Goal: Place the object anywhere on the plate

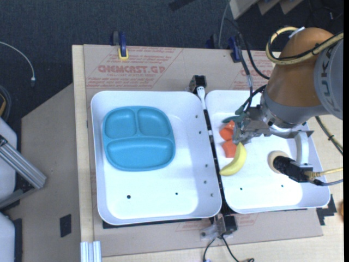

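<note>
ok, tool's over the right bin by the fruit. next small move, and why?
Probably a short descent onto the orange pieces, then a grasp. The tool sits right beside them and the banana in the right bin, with nothing visibly held between its fingers, and the blue plate in the left bin has no object on it. Whether the tool touches them yet isn't clear.

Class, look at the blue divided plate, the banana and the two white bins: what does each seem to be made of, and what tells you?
Blue divided plate: likely moulded plastic, smooth, with an even colour and rounded compartments.
Banana: probably a plastic toy, uniform yellow and unblemished, though the view cannot settle it.
White bins: apparently thin formed plastic, slightly glossy, with rounded corners and rims.
</note>
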Robot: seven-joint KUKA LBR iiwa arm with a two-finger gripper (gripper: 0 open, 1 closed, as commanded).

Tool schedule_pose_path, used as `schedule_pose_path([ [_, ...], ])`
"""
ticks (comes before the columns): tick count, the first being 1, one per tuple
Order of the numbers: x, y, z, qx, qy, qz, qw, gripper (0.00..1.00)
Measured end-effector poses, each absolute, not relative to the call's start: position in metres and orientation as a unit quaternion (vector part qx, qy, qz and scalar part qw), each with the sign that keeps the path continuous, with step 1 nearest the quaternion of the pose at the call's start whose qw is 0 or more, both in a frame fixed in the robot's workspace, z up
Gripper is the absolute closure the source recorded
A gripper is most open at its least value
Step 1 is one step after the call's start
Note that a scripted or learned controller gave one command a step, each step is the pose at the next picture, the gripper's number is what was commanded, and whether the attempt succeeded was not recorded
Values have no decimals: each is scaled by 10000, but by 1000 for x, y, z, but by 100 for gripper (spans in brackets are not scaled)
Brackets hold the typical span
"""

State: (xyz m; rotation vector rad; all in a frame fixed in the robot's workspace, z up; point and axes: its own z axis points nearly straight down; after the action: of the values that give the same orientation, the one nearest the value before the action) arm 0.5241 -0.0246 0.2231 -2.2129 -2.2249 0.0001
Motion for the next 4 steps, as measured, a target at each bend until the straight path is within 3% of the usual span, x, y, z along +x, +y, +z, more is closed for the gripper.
schedule_pose_path([
  [2, 544, 90, 234, -7048, -7094, -19, -5, 100],
  [3, 550, 106, 214, -7064, -7079, 14, 15, 100],
  [4, 549, 93, 228, -7075, -7068, -8, -9, 100],
])
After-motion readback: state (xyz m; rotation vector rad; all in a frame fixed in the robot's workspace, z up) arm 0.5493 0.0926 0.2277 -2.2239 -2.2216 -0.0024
